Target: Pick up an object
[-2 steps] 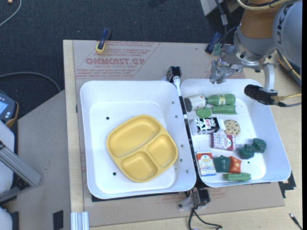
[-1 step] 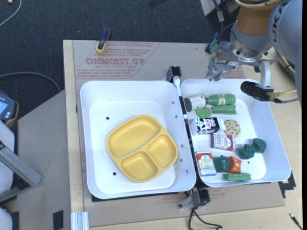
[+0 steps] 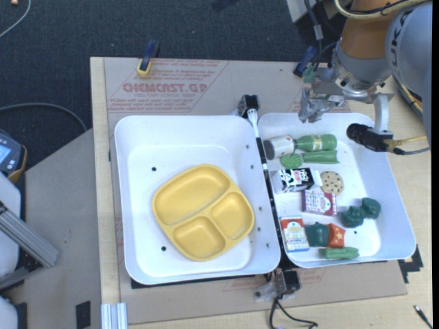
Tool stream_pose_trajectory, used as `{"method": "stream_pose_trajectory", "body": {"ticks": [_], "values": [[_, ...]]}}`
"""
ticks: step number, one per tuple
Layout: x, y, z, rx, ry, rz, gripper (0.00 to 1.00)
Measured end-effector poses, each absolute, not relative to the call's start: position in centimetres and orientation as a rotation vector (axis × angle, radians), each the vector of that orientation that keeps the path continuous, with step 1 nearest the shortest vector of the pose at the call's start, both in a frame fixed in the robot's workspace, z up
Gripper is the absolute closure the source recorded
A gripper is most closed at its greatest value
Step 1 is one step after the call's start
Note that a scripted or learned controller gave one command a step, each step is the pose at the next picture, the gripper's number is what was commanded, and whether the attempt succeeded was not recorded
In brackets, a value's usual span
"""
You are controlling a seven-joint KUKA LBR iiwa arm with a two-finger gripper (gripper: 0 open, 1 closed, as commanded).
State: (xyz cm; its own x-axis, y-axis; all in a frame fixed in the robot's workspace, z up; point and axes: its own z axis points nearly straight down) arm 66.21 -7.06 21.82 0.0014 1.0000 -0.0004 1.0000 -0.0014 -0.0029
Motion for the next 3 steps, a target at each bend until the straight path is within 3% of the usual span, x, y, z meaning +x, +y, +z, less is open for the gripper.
{"method": "stream_pose_trajectory", "body": {"ticks": [1,2,3], "values": [[65.5,-5.8,22.0,-2.219,-2.221,0.003,1.0],[67.2,-6.6,22.7,-2.224,-2.226,-0.004,1.0],[66.6,-5.6,21.7,-2.219,-2.222,0.002,1.0]]}}
